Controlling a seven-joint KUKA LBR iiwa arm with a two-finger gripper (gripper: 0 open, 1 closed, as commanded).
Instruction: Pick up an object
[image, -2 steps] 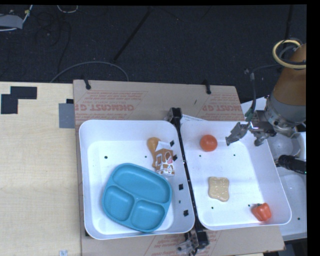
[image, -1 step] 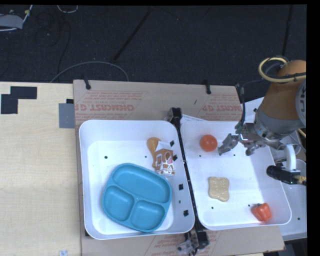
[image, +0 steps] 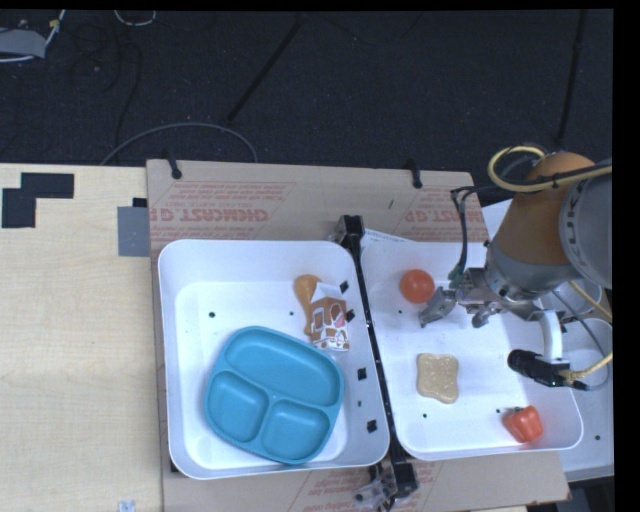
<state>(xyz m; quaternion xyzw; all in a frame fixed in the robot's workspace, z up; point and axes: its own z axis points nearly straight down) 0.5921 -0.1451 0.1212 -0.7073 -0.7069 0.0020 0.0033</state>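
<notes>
Left bin (image: 185, 290): big blue tray (image: 272, 393), small carton (image: 328, 325). Right bin (image: 405, 425): red ball (image: 417, 285), light, smooth, might roll; take by round sides. Flat toast (image: 437, 377) below. Pincer (image: 460, 307) wide, holding nothing, just beside ball.

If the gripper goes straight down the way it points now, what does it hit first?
Most likely the bare floor of the right bin. The gripper hangs between the red ball and the tan toast piece, seemingly over neither, though depth is unclear.

faint upside-down red print, cardboard sheet (image: 262, 196), illegible
</notes>
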